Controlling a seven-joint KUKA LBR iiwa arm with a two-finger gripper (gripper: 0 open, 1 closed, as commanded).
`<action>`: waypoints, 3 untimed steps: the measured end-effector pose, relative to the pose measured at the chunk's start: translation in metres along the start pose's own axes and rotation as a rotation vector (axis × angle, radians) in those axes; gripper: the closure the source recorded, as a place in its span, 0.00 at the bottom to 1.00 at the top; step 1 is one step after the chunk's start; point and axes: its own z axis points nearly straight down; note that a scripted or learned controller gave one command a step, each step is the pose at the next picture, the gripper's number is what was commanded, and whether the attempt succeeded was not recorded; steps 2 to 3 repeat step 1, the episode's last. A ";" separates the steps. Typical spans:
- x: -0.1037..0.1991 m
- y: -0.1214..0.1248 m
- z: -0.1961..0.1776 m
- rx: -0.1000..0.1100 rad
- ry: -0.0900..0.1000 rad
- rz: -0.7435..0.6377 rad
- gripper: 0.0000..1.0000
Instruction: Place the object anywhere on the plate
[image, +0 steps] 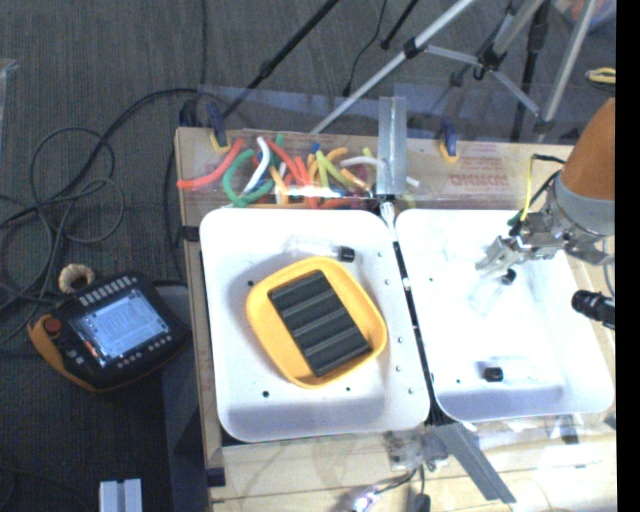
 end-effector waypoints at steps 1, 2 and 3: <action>0.000 0.000 0.000 0.000 0.000 0.000 0.00; 0.000 0.000 0.000 0.000 0.000 0.000 0.00; 0.000 0.000 0.000 0.000 0.000 0.000 0.00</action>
